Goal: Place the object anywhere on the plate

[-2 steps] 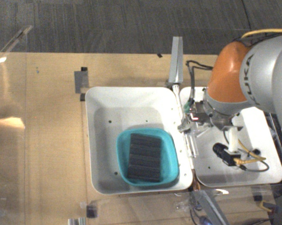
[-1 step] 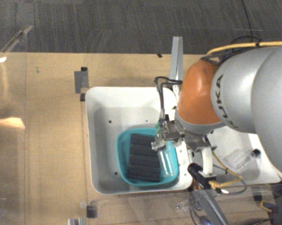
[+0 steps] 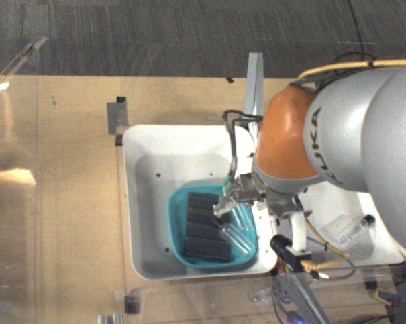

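A teal plate (image 3: pixel 179 220) lies in the left white bin (image 3: pixel 145 194), toward its front right. Black ribbed blocks (image 3: pixel 202 228) rest on the plate's middle. A clear plastic object (image 3: pixel 239 229) lies on the plate's right side, against the rim. My gripper (image 3: pixel 227 201) hangs over the plate's upper right part, just above the clear object and beside the top black block. The wrist with its orange band (image 3: pixel 286 144) hides the bin's right wall.
The right bin (image 3: pixel 388 250) is mostly hidden under the grey arm; another clear plastic item (image 3: pixel 349 228) lies in it. Cables (image 3: pixel 315 260) hang near the front edge between the bins. Wooden bench surface (image 3: pixel 57 198) spreads to the left.
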